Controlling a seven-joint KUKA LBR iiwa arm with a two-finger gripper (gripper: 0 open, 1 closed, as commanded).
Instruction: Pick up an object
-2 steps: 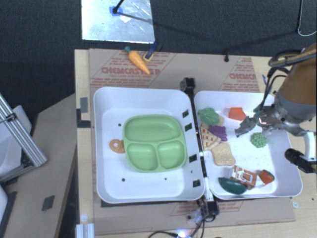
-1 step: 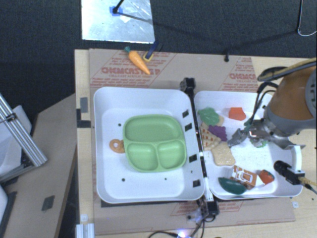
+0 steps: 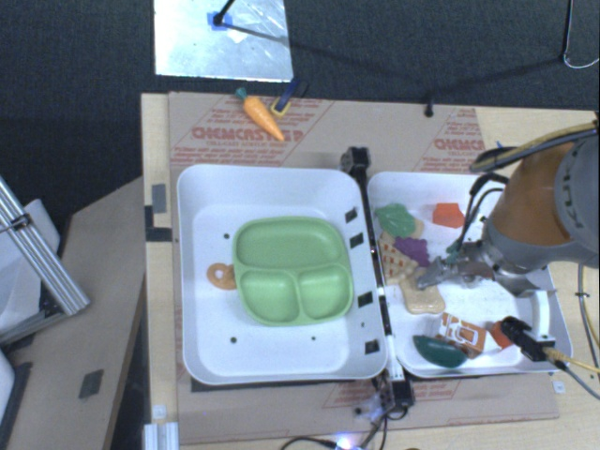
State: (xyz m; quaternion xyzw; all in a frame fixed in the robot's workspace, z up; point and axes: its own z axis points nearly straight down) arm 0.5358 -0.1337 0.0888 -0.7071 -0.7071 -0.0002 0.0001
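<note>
My gripper (image 3: pixel 437 275) reaches in from the right and hangs low over the right bin (image 3: pixel 546 300). It sits just above a tan bread-like piece (image 3: pixel 423 299) and beside a waffle (image 3: pixel 397 262). Purple grapes (image 3: pixel 412 248) and a green leafy toy (image 3: pixel 397 219) lie just behind it. An orange block (image 3: pixel 448 215) rests at the bin's far side. Near the front lie a dark green piece (image 3: pixel 441 352), a small orange and white box (image 3: pixel 463 332) and a red piece (image 3: pixel 502 337). Nothing shows clearly between the fingers.
The left bin (image 3: pixel 202 251) holds a green divided plate (image 3: pixel 289 268) and a small orange ring (image 3: pixel 222 276). A toy carrot (image 3: pixel 262 116) lies on the cardboard behind the bins. The arm's orange band (image 3: pixel 530 200) covers the right bin's right side.
</note>
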